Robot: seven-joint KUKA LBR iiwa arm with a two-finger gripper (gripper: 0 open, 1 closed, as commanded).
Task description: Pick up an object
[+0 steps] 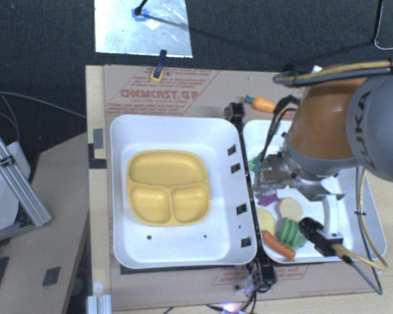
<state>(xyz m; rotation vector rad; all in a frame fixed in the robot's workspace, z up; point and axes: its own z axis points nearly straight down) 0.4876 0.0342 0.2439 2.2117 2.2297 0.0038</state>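
Over the right bin's left edge the gripper hangs above toy food, presumably to pick; finger state: cannot tell; left bin holds a tray.

Robotics lab, grey arm over white bins, cardboard-covered bench, loose cables, aluminium framing

We look down from one fixed camera above the bench, at a slant, both white bins in frame, the arm entering from our right.

Right bin half under arm
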